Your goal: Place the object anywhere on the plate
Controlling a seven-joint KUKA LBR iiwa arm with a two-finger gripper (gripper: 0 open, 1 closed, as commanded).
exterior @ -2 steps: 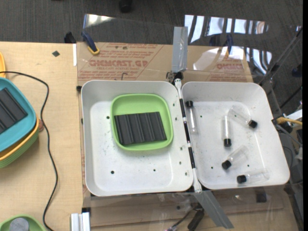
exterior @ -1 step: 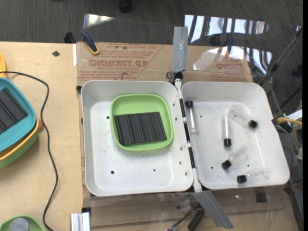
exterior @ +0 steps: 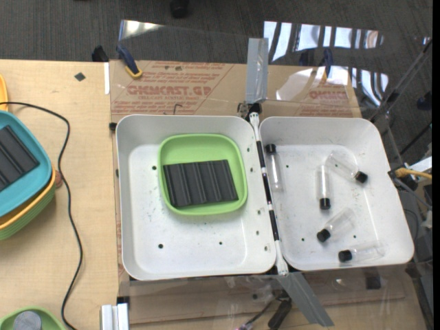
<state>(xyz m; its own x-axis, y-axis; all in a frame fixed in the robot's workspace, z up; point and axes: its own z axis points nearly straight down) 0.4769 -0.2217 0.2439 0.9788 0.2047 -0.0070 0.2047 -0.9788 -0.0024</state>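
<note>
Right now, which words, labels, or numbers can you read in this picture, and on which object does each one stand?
"CHEMCAST GP", uncertain, in red on the brown sheet behind the left bin.
Smaller red print around it: too blurred to read.
Red print on the brown sheet behind the right bin: partly covered, unreadable.

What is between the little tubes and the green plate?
The two bin walls meeting in the middle separate the clear tubes in the right bin from the green plate in the left bin. A dark ridged pad covers the plate's middle.
</note>
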